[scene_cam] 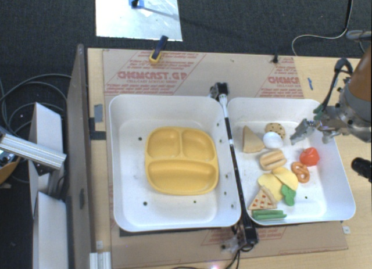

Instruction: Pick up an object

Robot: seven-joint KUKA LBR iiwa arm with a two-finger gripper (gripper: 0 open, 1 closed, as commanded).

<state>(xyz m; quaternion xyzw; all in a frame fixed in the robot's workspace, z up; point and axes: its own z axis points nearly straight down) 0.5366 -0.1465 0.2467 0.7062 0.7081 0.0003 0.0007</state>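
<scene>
The objects for picking lie in the right bin (340, 204): a red tomato-like piece (310, 156), a white egg (272, 140), a cookie (275, 128), a tan wedge (251, 141), a hot-dog bun (272, 159), a pretzel (301, 172), yellow slices (278, 179), a green piece (288, 195), a sandwich triangle (263, 200) and a green strip (268, 215). None is lifted; all rest on the bin floor.

The hand (311, 126) sits above the upper right part of that bin, just above the red piece and to the right of the egg. Nothing is seen between its fingers; whether they are spread or closed cannot be told at this resolution.

Judged step: approach, ahead of any grasp. The next move calls for choosing one target, most plausibly the red piece or the egg as nearest, centring over it, and descending without nudging its neighbours.

The arm (357, 96) enters from the right edge, wrist angled down and leftward toward the bin.

The left bin (125, 146) holds a yellow divided tray (181, 160). Both bins rest on the counter (174, 73).
</scene>
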